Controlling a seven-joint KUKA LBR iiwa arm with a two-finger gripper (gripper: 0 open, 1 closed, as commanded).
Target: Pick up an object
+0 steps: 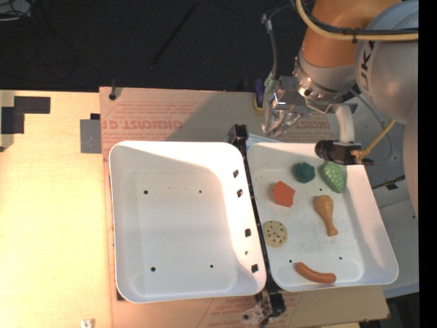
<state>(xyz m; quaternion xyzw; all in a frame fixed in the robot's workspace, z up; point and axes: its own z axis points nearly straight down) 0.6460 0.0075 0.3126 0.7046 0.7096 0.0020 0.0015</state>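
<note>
The right bin [369,251] holds several toy foods: a red block [284,193], a dark green lump [304,172], a light green bumpy piece [334,176], a tan drumstick [326,214], a speckled cookie [274,234] and an orange-red sausage [315,273]. My gripper [279,123] hangs above the far left corner of that bin, behind its rim, with nothing between its fingers. It stands well clear of every object, the red block being nearest in front of it.
The left bin [130,183] sits beside the right one, with black clips [240,176] along the shared rim. Both rest on a brown cardboard sheet [164,115]. The grey and orange arm [341,39] fills the upper right.
</note>
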